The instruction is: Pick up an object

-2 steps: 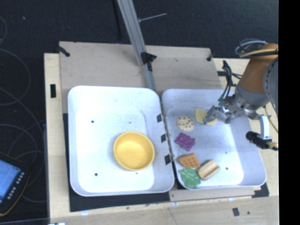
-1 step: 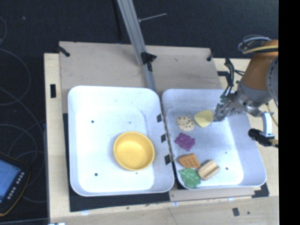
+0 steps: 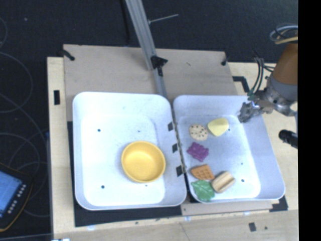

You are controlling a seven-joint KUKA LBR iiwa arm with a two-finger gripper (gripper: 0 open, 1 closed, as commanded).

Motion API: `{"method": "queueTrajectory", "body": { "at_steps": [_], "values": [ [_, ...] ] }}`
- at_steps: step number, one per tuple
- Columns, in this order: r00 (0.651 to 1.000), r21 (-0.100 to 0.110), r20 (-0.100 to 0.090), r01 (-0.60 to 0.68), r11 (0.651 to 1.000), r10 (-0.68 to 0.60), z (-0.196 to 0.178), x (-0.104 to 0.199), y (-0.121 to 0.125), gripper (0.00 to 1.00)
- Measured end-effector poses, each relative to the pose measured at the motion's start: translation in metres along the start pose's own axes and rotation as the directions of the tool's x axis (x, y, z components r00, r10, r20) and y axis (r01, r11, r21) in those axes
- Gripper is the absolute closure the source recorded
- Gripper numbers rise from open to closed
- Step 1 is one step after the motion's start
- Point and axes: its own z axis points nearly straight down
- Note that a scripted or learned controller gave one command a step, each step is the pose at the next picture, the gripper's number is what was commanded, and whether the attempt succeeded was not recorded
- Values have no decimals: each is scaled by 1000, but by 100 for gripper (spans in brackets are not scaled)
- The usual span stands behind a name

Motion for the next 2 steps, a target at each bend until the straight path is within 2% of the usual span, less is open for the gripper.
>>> {"method": "queueTrajectory", "body": {
  "at_steps": [2],
  "values": [
    [1000, -2, 0, 7, 1000, -7, -112, 14, -1, 100]
  ]
}}
